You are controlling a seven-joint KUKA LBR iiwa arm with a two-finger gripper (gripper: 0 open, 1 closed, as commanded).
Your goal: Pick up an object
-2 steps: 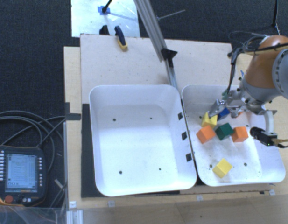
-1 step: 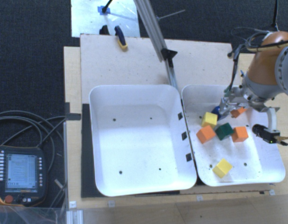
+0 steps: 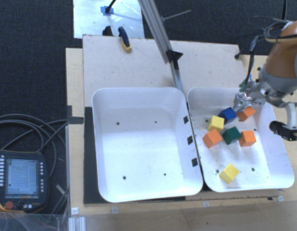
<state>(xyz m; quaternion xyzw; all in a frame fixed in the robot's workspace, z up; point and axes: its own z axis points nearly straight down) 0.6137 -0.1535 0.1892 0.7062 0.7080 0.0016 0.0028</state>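
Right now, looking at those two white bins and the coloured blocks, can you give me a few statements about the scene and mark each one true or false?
1. All the blocks lie in the right bin. True.
2. A green block lies among them. True.
3. There is just one yellow block. False: two, the upper yellow block and the lower yellow block.
4. The gripper is over the left bin. False: it is over the right bin, near the blue block.
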